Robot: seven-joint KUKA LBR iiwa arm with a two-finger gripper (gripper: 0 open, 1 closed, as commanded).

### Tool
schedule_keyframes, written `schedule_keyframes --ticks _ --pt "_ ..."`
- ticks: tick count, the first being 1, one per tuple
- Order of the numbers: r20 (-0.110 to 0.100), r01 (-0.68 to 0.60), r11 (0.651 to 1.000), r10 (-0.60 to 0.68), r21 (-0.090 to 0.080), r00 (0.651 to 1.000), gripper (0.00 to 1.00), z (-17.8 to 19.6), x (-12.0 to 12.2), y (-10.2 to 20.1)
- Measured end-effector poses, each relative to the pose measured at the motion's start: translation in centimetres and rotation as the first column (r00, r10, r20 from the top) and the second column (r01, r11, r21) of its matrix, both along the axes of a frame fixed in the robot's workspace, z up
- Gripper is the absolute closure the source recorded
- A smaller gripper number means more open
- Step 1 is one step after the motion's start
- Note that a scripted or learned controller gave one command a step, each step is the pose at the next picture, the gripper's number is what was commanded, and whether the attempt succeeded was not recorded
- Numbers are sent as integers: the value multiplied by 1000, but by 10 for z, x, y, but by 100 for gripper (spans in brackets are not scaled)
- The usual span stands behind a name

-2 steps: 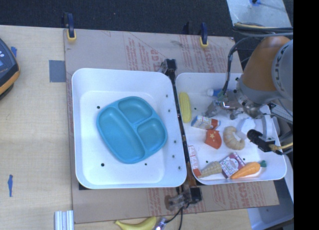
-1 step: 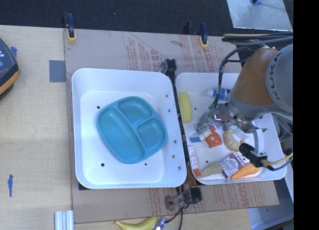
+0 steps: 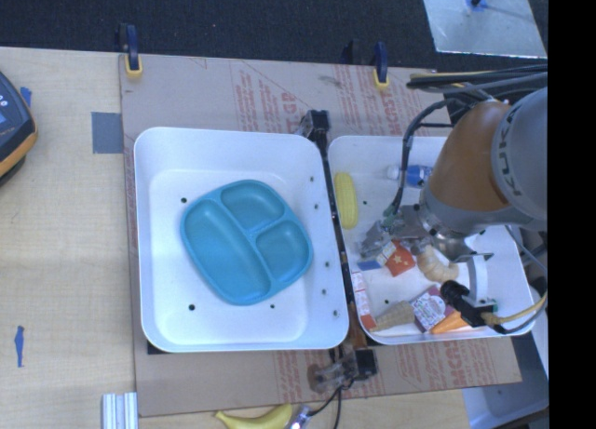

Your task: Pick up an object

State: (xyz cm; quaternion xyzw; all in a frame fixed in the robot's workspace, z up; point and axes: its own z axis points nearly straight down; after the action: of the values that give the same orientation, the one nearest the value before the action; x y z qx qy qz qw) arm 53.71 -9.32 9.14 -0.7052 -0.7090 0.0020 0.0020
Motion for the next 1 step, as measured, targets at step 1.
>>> schedule_keyframes --ticks 1 --pt "0 0 1000 0 0 1000 0 0 -21 -3"
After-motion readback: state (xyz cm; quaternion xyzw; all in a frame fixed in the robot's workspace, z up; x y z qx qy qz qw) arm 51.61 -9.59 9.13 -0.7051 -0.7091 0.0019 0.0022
